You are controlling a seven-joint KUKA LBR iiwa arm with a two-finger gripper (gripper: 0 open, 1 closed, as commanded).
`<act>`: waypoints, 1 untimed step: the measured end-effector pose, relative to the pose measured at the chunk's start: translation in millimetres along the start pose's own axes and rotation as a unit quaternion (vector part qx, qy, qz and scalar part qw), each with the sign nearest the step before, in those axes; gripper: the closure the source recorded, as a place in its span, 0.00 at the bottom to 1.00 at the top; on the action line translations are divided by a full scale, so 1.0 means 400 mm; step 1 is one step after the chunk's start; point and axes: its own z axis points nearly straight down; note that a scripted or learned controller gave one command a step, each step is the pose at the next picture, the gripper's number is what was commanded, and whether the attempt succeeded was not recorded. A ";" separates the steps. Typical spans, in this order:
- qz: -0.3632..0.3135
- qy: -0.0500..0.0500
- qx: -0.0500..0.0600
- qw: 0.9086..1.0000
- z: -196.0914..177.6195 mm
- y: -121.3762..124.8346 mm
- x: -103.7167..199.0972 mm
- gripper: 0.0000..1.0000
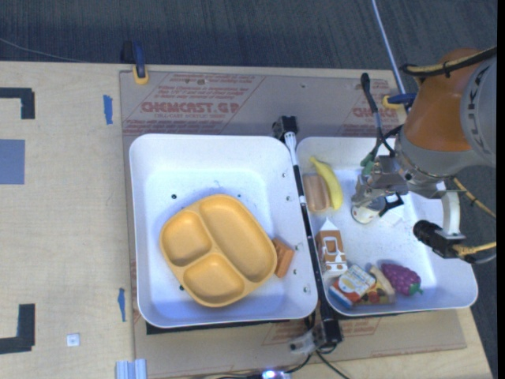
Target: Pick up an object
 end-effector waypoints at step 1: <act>0.000 0.000 0.000 1.000 -0.132 0.076 -0.022 1.00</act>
